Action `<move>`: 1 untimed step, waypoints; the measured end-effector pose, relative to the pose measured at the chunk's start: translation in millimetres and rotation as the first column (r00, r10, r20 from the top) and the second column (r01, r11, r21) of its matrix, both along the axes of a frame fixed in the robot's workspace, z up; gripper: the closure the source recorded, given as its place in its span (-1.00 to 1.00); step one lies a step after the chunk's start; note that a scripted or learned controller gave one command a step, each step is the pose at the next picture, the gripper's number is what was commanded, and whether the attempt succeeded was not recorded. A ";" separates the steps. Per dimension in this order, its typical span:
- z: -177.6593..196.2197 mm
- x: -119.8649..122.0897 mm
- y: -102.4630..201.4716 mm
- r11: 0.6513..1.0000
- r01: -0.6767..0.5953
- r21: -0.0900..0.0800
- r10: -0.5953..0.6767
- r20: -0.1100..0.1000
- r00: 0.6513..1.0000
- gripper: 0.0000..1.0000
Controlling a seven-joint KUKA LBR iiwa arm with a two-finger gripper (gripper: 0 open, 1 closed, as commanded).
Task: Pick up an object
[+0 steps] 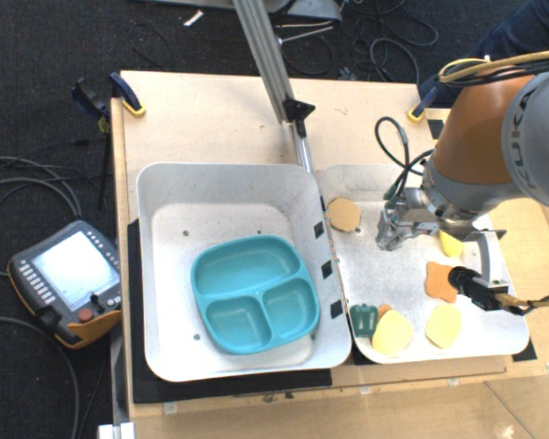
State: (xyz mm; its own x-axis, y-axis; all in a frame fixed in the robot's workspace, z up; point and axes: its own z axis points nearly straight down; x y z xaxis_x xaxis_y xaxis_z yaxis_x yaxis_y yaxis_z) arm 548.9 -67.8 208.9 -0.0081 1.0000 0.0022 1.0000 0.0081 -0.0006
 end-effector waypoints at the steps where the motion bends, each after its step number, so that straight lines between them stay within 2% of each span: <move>1: 16.0 9.1 51.1 1.000 -0.001 0.000 0.001 0.003 1.000 1.00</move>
